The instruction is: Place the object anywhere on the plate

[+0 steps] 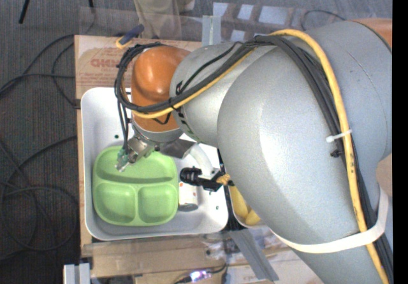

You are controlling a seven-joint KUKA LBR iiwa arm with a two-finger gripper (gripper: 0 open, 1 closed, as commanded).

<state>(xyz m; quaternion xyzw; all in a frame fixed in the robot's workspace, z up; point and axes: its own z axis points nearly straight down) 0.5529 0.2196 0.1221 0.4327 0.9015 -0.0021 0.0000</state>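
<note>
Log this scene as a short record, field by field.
plate: green, three compartments, lying in the white bin
gripper: over the plate's long compartment, near its left end
grasp: cannot tell
arm: grey, reaching in from the right, covering the space right of the bin
other: yellow thing partly hidden under the arm

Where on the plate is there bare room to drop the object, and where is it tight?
Both small compartments of the green plate, at the view's bottom, are bare; so is the long compartment right of the claw. The white bin floor is bare between its top-left corner and the plate. Crowded at the plate's right, under the arm.
</note>
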